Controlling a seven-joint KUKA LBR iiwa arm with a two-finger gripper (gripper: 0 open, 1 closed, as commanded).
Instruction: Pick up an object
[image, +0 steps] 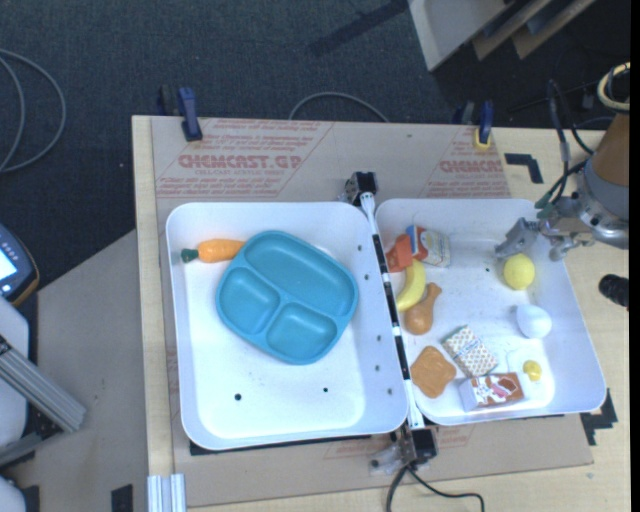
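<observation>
My gripper (533, 246) hangs over the far right part of the right bin (585, 345), its fingers spread and nothing between them. A yellow lemon (518, 271) lies just in front of and below the fingertips, apart from them. A white egg (533, 321) rests a little nearer along the right wall. On the bin's left side lie a banana (410, 286), a brown drumstick (420, 312) and a red-and-white packet (412, 248).
At the near end of the right bin lie a round cookie (433, 371), a checkered packet (470, 350), a red-white box (493, 390) and a small yellow piece (531, 371). The left bin (190, 380) holds a blue divided plate (287, 296) and a carrot (215, 250).
</observation>
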